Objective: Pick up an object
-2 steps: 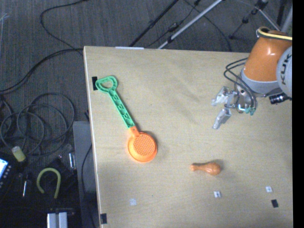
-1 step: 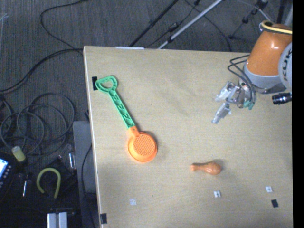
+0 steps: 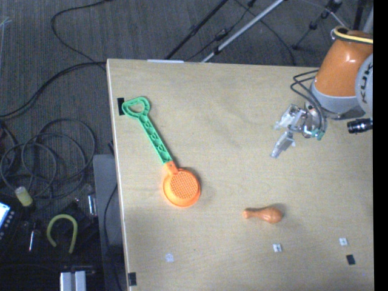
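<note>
Camera view looks down on a pale wooden bench top (image 3: 242, 102) with dark carpet and loose black cables (image 3: 48, 144) beyond its left edge. A green-handled strainer (image 3: 162, 156) with a round orange mesh head lies near the left side of the bench, its handle running up and to the left to a looped end and its head pointing toward the middle. A small orange-tan drumstick-shaped toy (image 3: 265, 213) lies lower down, right of the strainer's head and well apart from it, with its thin end to the left.

At the right the arm (image 3: 342, 71) with its orange band reaches in, and the gripper (image 3: 284, 139) hangs over bare board above the toy, slanting down and to the left. Nothing sits between its fingers; whether the jaws are spread or closed cannot be told, since the metal parts blur together. No object lies between the gripper and the toy, and the bench around both is bare. A few small dark and pale markers (image 3: 277, 247) dot the lower bench. Tripod legs (image 3: 254, 17) cross the carpet above the bench.
</note>
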Controlling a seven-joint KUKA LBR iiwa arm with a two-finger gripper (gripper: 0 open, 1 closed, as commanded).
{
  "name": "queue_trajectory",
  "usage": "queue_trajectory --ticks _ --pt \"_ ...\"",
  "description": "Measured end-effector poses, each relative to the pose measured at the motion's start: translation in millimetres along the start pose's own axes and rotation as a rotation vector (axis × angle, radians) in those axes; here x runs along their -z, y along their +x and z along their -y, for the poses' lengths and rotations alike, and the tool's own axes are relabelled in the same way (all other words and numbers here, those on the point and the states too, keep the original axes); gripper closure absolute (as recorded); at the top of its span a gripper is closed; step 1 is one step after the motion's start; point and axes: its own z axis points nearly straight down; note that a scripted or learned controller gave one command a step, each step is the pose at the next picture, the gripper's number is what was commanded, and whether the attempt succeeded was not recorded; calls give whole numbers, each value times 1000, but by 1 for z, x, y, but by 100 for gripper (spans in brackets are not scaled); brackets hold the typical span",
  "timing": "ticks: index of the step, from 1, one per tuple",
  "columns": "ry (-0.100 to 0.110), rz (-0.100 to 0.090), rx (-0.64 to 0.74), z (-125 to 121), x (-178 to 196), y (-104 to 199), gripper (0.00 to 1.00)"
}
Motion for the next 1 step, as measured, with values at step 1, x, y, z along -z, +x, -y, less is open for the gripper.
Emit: queue_trajectory --ticks 1 --pt "0 0 0 0 0 0 0"
